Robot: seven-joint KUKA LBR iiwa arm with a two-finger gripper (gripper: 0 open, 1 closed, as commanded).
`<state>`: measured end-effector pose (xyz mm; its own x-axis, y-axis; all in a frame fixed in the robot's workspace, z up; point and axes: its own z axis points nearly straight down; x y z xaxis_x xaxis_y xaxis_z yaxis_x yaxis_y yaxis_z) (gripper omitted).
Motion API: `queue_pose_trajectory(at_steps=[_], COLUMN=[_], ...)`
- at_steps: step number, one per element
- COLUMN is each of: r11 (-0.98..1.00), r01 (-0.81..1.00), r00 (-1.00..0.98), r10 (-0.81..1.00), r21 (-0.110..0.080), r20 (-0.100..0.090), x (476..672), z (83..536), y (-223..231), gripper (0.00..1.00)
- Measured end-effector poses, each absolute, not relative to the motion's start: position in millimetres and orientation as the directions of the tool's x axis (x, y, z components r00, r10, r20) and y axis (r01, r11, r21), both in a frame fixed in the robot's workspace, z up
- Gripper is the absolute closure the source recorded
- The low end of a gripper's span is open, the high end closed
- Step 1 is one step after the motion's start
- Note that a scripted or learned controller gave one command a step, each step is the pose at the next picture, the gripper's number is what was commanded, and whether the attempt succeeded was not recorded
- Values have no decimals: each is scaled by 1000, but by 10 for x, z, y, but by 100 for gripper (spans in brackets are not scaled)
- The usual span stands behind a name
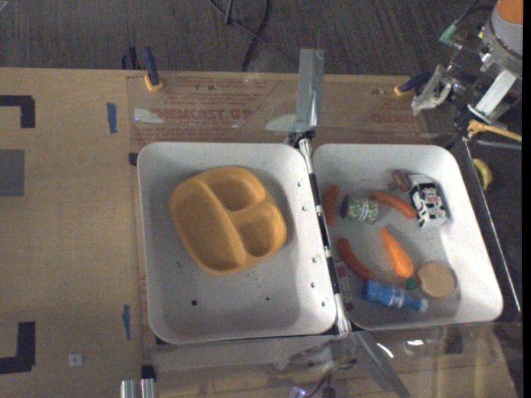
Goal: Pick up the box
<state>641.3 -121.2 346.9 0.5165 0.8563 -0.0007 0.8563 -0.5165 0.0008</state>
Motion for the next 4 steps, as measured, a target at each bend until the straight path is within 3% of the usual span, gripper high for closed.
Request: queue_pose_trajectory(at_steps=[1, 2, 3, 4], r11=[-543, -444, -424, -504], r01=[840, 896, 906, 864], r00=[543, 444, 424, 504], r10=[840, 896, 906, 864], r21=[-2, -3, -3, 0], r20=[0, 0, 0, -1], x=[5804, 5567, 4864, 4802], z=[1538, 1937, 2308, 4349], y=[-1399, -1110, -1376, -1392], gripper=[0, 0, 0, 0])
